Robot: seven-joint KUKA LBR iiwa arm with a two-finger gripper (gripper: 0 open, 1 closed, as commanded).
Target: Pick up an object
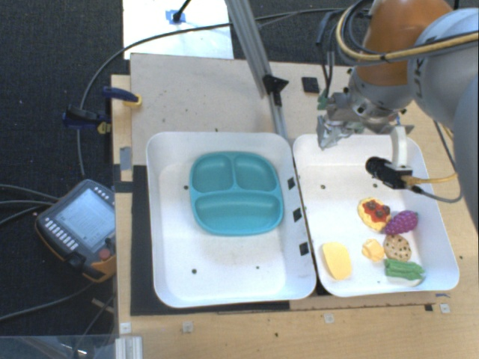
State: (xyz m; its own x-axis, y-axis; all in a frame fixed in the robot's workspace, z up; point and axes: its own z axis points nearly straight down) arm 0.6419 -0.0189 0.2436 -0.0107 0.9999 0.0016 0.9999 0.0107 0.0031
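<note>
Six toy foods (385, 238), right bin (329, 163)

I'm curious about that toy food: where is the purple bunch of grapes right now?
The purple plastic grape bunch lies in the right-hand white bin, near its right wall, beside the pizza slice and just above the chocolate-chip cookie.

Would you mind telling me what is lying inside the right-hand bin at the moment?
The right bin holds toy food bunched at its near right: a pizza slice, purple grapes, a cookie, a green vegetable and a yellow piece. The gripper hides the far rim.
</note>
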